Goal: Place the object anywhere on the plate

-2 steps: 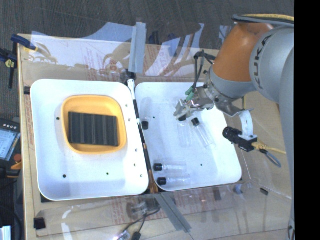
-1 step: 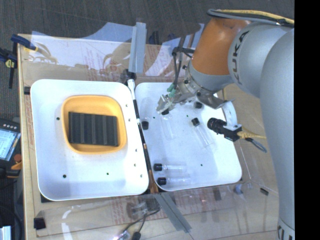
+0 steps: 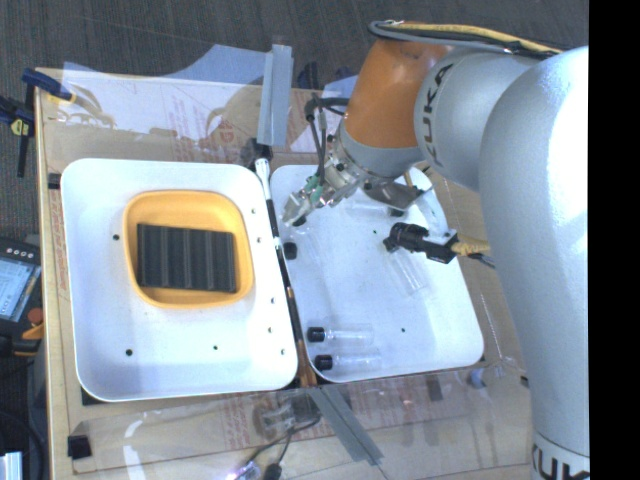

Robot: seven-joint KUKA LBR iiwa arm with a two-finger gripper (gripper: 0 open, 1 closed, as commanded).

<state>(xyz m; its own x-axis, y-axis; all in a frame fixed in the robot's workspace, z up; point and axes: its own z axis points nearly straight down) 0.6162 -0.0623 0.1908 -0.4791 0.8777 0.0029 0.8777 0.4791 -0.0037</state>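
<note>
A yellow plate (image 3: 146, 211) sits in the left bin (image 3: 100, 348), and a dark ribbed block (image 3: 188, 258) lies on its middle. Two clear tubes with black caps lie in the front left corner of the right bin (image 3: 440, 338), one (image 3: 342, 337) just behind the other (image 3: 348, 364). A third clear tube (image 3: 412, 274) lies near that bin's middle right. My gripper (image 3: 298, 208) hangs low over the right bin's back left corner, close to the wall between the bins. I see nothing held in it.
A small black piece (image 3: 289, 250) lies against the dividing wall, just in front of the gripper. The arm's grey and orange body (image 3: 480, 98) covers the right bin's back right. A grey bar (image 3: 274, 93) stands behind the bins.
</note>
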